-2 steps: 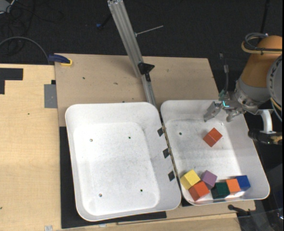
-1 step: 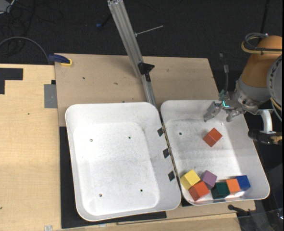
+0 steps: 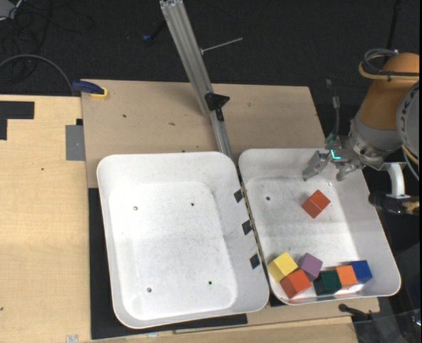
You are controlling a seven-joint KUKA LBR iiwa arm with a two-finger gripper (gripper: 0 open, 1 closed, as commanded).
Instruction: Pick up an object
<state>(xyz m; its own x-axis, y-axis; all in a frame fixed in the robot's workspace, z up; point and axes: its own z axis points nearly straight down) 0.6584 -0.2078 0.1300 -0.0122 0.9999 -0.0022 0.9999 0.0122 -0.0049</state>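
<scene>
Camera view: gripper (image 3: 331, 166), fingers spread apart and holding nothing, above red cube (image 3: 315, 204) in right bin (image 3: 382, 252).

Probably a robotics lab: plywood bench (image 3: 196, 113) with two white bins (image 3: 171, 306), aluminium rail (image 3: 189, 52), loose cables (image 3: 25, 66) on dark floor.

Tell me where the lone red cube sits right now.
The red cube lies alone in the upper middle of the right bin, just below the gripper and well apart from the cluster of cubes at the bin's near edge.
</scene>
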